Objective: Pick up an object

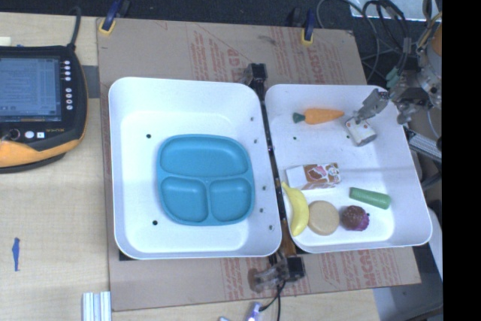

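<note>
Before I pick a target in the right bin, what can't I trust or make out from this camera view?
- Gripper: too small and slanted in the camera view to tell whether it touches the bin floor.
- Arm: cut off by the right edge.
- Small packet: its print is too small to read.
- Banana: its left side lies against the right bin wall, so contact there is unclear.

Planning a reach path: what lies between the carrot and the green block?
The snack packet sits roughly between the carrot and the green block, in the camera view.
</note>
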Controlling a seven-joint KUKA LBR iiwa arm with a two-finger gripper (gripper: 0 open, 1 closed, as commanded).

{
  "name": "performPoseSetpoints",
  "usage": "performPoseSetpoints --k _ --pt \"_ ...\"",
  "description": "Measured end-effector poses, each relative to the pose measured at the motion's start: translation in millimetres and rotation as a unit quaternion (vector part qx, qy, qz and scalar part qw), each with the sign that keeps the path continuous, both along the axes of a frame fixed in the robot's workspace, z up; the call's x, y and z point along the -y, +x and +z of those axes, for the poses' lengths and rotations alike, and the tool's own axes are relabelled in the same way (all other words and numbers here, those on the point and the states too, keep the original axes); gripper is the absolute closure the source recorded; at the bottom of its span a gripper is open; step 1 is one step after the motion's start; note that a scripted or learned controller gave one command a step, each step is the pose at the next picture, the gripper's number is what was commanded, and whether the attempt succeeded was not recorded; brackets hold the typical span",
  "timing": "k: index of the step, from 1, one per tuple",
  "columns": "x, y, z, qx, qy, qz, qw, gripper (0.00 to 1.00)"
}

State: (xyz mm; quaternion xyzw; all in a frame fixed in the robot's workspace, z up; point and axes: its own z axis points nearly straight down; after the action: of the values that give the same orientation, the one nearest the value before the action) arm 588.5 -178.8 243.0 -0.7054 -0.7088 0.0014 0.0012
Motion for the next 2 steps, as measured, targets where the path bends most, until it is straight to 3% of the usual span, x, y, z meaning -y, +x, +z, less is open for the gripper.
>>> performPoseSetpoints --k 1,2 --pt "-51.8 41.3 -91.8 -0.002 0.0003 0.001 1.0 0.0" --pt "-61.2 -47.2 -123.3 0.001 -0.0006 0.0 1.0 0.0"
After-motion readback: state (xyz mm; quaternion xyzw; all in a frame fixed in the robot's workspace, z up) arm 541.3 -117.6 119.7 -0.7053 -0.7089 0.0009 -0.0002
